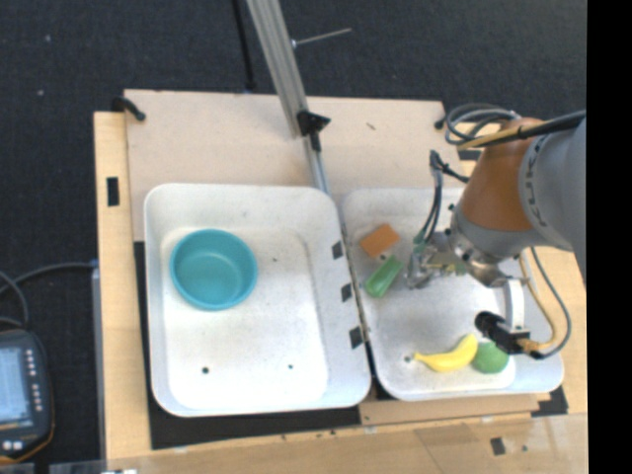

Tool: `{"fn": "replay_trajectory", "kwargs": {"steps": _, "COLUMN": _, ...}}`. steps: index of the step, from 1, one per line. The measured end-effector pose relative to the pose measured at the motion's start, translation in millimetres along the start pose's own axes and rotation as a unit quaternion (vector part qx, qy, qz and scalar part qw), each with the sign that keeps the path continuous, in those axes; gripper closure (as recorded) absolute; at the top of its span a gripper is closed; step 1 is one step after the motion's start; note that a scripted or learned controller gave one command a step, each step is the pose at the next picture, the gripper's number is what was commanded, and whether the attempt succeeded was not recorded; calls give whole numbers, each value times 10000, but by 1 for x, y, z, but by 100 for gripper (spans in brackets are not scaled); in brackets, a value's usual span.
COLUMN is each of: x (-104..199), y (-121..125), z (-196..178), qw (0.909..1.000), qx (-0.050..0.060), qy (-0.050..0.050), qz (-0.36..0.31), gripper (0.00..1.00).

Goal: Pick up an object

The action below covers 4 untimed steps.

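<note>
The table (247, 136) filled the middle of the frame, with dark floor (99, 28) around it. Two white bins sat side by side on it: the left bin (296, 363) at centre left, the right bin (395, 205) at centre right, their edges touching. A grey pole (281, 57) slanted down from the top centre to the bins' shared back corner. The arm (513, 191) came in from the right edge, grey with an orange band, over the right bin's far half. A teal bowl (214, 269) stood in the left bin's upper left part. The pincer (423, 268) was low in the right bin, just right of a green block (382, 277); whether it was clenched or released could not be told. An orange block (379, 239) lay just above the green one. A banana (446, 355) lay near the right bin's front edge, touching a green ball (491, 357) on its right. A screen (20, 378) sat at the lower left edge.
</note>
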State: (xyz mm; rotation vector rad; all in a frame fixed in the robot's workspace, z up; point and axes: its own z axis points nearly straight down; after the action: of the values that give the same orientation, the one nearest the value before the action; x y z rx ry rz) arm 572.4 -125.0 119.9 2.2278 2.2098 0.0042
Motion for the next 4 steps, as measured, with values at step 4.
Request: {"fn": "replay_trajectory", "kwargs": {"steps": 4, "x": 44, "y": 1, "z": -140, "qw": 10000, "qx": 4, "qy": 9, "qz": -80, "gripper": 100}}
